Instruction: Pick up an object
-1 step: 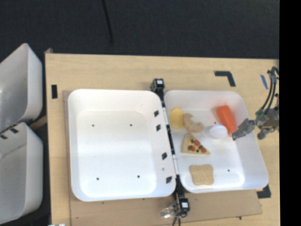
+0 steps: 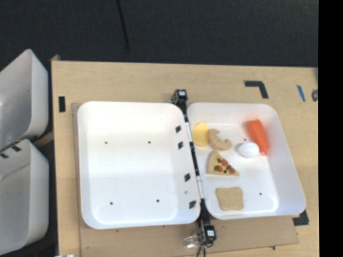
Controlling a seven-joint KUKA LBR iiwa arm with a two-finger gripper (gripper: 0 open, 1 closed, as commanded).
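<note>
The right bin (image 2: 284, 197) holds several toy foods. An orange carrot (image 2: 257, 135) lies near its far right side, with a white egg (image 2: 248, 149) just below it. A yellow piece (image 2: 200, 135) sits by the bin's left wall, touching a tan curved piece (image 2: 219, 140). A pizza slice (image 2: 221, 165) lies below those. A slice of brown bread (image 2: 230, 198) rests near the front edge.
The left bin (image 2: 128, 165) sits against the right one, joined by black clips (image 2: 187, 159) along the middle. Both rest on a wooden bench (image 2: 134, 82). White containers (image 2: 19, 143) stand off the bench at the left.
</note>
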